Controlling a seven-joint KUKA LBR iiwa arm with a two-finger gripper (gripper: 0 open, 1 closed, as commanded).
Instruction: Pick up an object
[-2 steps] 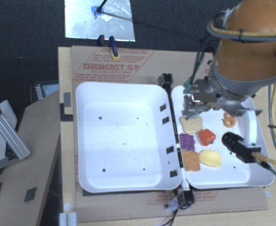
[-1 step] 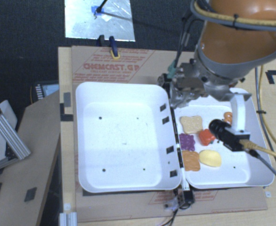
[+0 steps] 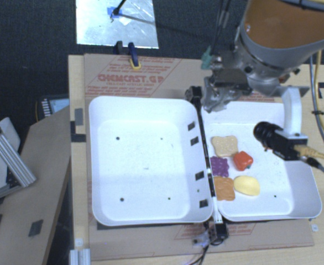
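Note:
Several small toy foods lie close together at the left side of the right bin [image 3: 294,203]: a tan bread slice [image 3: 225,145], a red piece [image 3: 243,160], a purple grape bunch [image 3: 219,164], an orange piece [image 3: 224,187] and a yellow lemon-like piece [image 3: 246,185]. My gripper [image 3: 214,99] hangs over the bin's far left corner, next to the divider between the bins. It is above and behind the bread slice and apart from every object. Its tip is dark and partly hidden by the wrist.
The left bin [image 3: 104,148] stands beside the right one, joined by a black hinged strip [image 3: 203,159]. A black cylinder on a white bracket [image 3: 275,137] juts over the right bin. A yellow-blue clamp [image 3: 133,57] sits at the bench's far edge.

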